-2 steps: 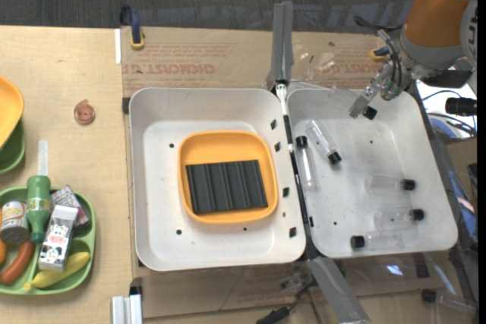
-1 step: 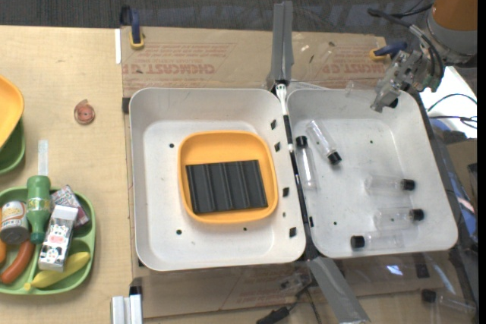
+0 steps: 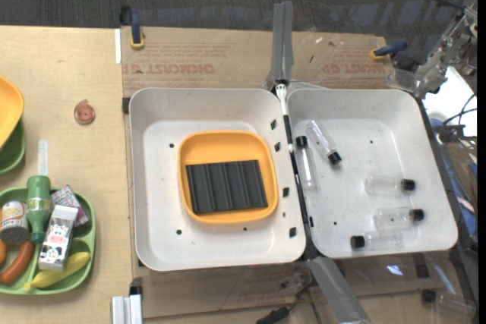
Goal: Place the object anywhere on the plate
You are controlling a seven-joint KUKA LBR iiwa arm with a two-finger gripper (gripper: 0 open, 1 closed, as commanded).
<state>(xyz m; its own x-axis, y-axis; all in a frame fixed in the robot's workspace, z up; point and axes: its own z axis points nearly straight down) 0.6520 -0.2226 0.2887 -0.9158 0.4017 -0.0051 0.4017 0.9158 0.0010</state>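
Note:
An orange, rounded-square plate [image 3: 226,143] lies in the middle of the left white bin [image 3: 152,163]. A dark grey ribbed slab [image 3: 230,187] rests flat on the plate and covers most of its floor. In the right white bin [image 3: 364,114] lie several clear vials with black caps. One vial [image 3: 323,143] sits near the top left, a long one [image 3: 304,162] lies along the left wall, and others [image 3: 393,217] are scattered toward the lower right.
Grey metal hardware and cables [image 3: 444,57] stand past the right bin's far right corner. On the wooden table at left sit a green tray of toy food [image 3: 45,239], a small pink disc [image 3: 84,112] and an orange dish [image 3: 7,114]. Cardboard [image 3: 205,61] lies under the bins.

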